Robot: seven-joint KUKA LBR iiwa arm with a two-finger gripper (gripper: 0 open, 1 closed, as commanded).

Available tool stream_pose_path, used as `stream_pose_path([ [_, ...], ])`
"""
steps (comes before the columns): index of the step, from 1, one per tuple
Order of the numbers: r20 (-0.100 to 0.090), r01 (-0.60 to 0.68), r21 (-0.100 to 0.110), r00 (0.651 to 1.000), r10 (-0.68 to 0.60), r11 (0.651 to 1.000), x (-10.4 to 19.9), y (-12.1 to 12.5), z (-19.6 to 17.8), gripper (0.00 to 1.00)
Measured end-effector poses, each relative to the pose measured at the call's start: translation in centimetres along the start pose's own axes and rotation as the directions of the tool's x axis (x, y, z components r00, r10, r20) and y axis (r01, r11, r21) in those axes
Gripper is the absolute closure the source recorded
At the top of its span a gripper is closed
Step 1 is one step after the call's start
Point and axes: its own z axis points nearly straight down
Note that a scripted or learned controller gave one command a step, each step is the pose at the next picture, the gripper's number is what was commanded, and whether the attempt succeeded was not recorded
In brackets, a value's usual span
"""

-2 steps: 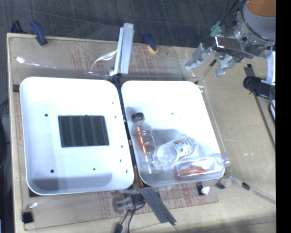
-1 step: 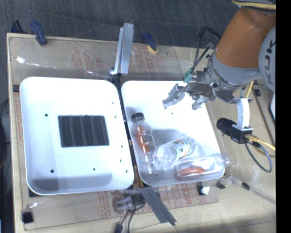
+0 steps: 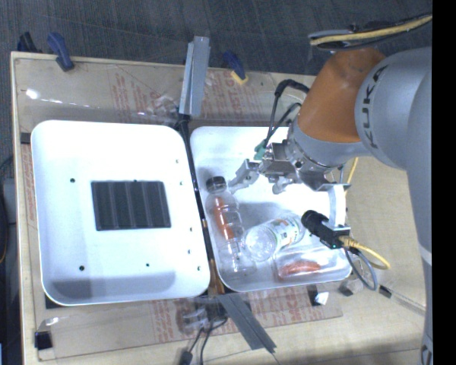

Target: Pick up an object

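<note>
In right bin (image 3: 213,139), gripper (image 3: 251,173) hovers over bare floor, fingers spread, holding nothing. Bottles (image 3: 247,238) piled just below, nearer front wall. Risk imo: clear plastic, round, overlapping, so fingers probably skid off or pinch two, grab fails.

The bench (image 3: 83,322) bears two white bins, left bin (image 3: 61,204) beside right bin (image 3: 213,147).

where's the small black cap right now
In the right bin, near its left wall, the small black cap sits just above the plastic bottles.
</note>
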Motion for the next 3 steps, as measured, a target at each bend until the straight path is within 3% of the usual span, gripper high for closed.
stream_pose_path([
  [1, -0.001, 0.029, -0.002, 1.000, -0.029, 1.000, -8.5, -3.4, 3.4, 0.00],
  [2, 0.011, 0.057, -0.051, 0.998, -0.057, 0.997, -7.9, -2.4, 12.7, 0.00],
  [3, 0.006, 0.244, -0.024, 0.970, -0.243, 0.970, -8.0, -2.2, 11.5, 0.00],
])
